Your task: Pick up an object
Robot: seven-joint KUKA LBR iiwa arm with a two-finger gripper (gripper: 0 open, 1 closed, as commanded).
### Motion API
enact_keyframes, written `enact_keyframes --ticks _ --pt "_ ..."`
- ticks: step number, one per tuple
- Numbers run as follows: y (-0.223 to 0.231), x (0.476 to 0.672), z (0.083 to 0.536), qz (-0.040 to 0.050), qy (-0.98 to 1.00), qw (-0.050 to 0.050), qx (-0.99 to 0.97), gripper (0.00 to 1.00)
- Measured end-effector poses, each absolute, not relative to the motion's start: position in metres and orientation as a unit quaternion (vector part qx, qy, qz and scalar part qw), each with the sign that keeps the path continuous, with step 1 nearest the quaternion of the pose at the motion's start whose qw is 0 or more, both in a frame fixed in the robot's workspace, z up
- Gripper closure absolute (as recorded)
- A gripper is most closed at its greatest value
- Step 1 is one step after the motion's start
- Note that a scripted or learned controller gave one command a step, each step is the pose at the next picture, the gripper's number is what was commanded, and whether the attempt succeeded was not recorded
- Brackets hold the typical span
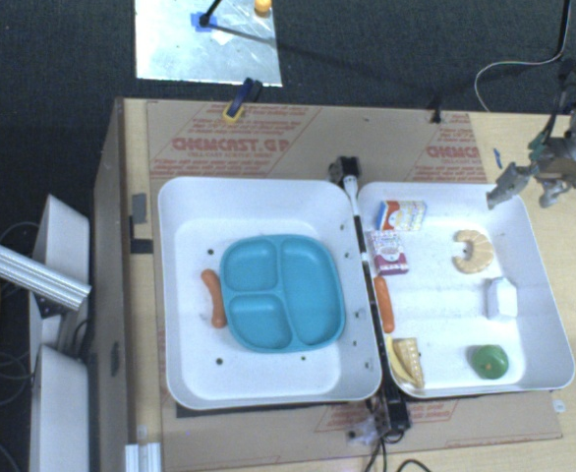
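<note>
My gripper (pixel 524 189) hangs over the far right rim of the right bin (pixel 548 293), open, with nothing between its fingers. In that bin lie a small white carton (pixel 399 214), a dark red packet (pixel 389 254), a tan curved pastry (pixel 474 251), a white block (pixel 501 298), a green round fruit (pixel 489 361), an orange sausage (pixel 384 303) and a yellowish wedge (pixel 407 362). The pastry is the thing nearest the gripper, below and to its left.
The left bin (pixel 185 264) holds a blue divided plate (pixel 280 292) with a second orange sausage (pixel 212 298) beside its left edge. A black divider (pixel 362 264) runs between the bins. Cardboard covers the bench behind them.
</note>
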State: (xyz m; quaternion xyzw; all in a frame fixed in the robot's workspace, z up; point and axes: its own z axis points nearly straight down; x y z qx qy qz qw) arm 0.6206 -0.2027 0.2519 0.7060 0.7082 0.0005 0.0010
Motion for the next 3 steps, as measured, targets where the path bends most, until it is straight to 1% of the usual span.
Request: enact_keyframes --ticks 1,2,3 --pt "-0.206 0.614 0.231 0.0003 0.708 0.001 0.706 0.00" --pt "-0.205 0.624 0.188 0.0003 0.709 0.001 0.706 0.00" --pt "-0.206 0.630 0.133 0.0001 0.709 0.000 0.706 0.00"
